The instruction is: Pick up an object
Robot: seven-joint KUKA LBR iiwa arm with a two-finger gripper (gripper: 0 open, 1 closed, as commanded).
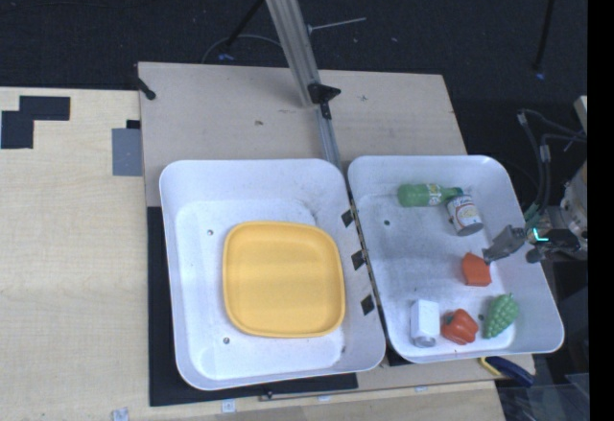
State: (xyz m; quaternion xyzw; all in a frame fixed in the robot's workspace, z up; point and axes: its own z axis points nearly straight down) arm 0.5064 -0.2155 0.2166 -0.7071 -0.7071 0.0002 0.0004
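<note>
The right bin [413, 246] holds several small items. A green bottle [427, 195] lies near its far side, with a small can [465, 215] beside it. An orange-red block [476, 269] sits toward the right wall. Along the near side are a white box [424, 321], a red pepper-like toy [460, 326] and a green bumpy toy [500, 315]. My gripper [508, 243] hangs over the bin's right rim, just up and right of the orange-red block, with nothing seen in it.
The left bin [192, 218] bears a yellow square plate [284, 278]. A metal rail [293, 31] slants up from between the bins at the back. Cables and arm hardware [561, 208] crowd the right edge beyond the bin.
</note>
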